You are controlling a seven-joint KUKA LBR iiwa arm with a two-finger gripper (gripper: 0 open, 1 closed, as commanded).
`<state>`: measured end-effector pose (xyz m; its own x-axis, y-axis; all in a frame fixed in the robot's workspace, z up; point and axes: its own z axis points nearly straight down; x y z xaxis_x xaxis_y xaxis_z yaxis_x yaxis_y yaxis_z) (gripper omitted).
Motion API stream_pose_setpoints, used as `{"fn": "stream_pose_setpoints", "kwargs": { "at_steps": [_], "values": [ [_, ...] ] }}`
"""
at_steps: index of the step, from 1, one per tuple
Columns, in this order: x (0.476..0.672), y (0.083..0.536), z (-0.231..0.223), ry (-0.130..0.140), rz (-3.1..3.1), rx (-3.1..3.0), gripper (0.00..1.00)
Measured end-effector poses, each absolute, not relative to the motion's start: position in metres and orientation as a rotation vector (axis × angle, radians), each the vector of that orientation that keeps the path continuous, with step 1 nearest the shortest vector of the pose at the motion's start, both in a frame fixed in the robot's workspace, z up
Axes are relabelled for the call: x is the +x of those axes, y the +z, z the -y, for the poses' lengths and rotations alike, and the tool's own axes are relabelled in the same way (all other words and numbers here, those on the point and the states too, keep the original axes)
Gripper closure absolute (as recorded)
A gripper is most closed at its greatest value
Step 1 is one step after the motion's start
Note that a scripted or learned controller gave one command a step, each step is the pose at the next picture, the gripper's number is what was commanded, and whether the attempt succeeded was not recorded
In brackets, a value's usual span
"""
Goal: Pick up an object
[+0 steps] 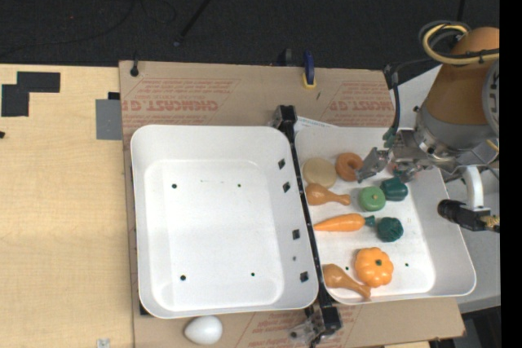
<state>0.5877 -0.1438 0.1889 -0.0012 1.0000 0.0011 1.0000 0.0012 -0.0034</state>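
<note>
Bench [57,200]: light wood top, with a brown cardboard sheet [212,98] under both bins.

Left bin [147,175]: large white tray, only small dark dots on its floor.

Right bin [444,257]: white, butted against the left one along a black clip strip [295,200]. All the toy food sits in it.

Arm [461,90]: comes in from the right, orange band above the grey wrist, hanging over the upper right part of the right bin.

Gripper [383,163]: low over the bin's upper middle, near the doughnut and the green pieces. Fingers point left and down, but too cluttered to read, so I cannot tell whether they are spread or pressed together, and nothing is visibly pinched.

Contents, bigger to smaller:
- Pumpkin [373,266]: orange, lower middle of the right bin.
- Carrot [341,223]: lies horizontally mid-bin, its green top [388,229] at the right end.
- Tan drumstick-like piece [344,279]: lower left, touching the pumpkin's left side.
- Second drumstick-like piece [326,195]: left side, above the carrot.
- Pale round disc [319,171]: upper left.
- Doughnut [349,165]: orange ring, just right of the disc.
- Light green round piece [372,198]: just below the gripper.
- Dark green piece [395,189]: just right of it.

White egg [203,329]: on the cardboard, outside and below the left bin.
</note>
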Motion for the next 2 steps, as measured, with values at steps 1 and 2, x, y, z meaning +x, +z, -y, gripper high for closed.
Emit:
{"fn": "stream_pose_setpoints", "kwargs": {
  "at_steps": [1, 2],
  "values": [
    [0.646, 0.084, 0.141, -0.004, 2.226, -2.215, 0.0],
    [0.646, 0.1, 0.142, -0.002, 2.229, -2.217, 1.0]
  ]
}}
